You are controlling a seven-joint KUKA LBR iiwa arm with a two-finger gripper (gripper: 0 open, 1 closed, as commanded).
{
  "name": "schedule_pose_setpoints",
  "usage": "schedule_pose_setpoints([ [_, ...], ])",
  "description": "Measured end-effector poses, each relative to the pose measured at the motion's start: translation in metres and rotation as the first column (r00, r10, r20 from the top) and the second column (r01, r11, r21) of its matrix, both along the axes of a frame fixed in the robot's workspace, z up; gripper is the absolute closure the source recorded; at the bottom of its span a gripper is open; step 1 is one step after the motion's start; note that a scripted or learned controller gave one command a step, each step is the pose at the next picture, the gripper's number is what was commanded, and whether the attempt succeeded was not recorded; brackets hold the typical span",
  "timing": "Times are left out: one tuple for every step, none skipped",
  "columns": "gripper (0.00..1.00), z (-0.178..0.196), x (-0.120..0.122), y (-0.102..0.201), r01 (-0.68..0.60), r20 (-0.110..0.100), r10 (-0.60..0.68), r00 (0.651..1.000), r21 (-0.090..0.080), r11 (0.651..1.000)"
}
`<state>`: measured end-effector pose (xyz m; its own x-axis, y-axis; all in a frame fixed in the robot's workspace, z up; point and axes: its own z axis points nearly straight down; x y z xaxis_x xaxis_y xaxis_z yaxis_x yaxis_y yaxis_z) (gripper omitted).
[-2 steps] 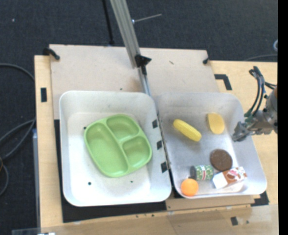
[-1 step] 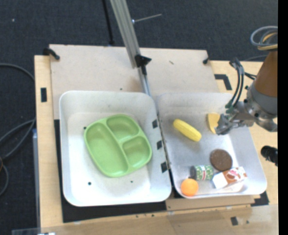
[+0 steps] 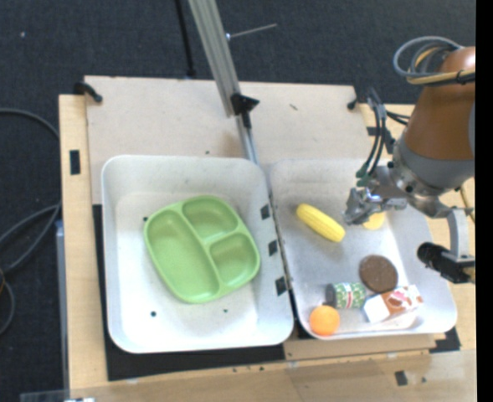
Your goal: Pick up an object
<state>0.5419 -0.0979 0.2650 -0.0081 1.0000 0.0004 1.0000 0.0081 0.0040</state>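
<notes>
Where pincer (image 3: 365, 210) sits low in right bin (image 3: 313, 182), grip unclear | small yellow object (image 3: 374, 220) touching it, mostly hidden

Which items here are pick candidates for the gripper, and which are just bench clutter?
Pick candidates, all in the right bin:
- yellow corn cob
- small yellow item at the gripper
- brown round disc
- green can
- orange ball
- red and white carton

Just lying about:
- green divided plate in the left bin
- metal post
</notes>
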Motion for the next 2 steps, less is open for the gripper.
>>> schedule_pose_setpoints([
  [1.0,-0.014,0.013,0.046,0.002,-0.005,-0.002,1.0,0.0,1.0],
  [1.0,-0.006,0.029,0.096,0.0,-0.002,0.0,1.0,0.001,1.0],
])
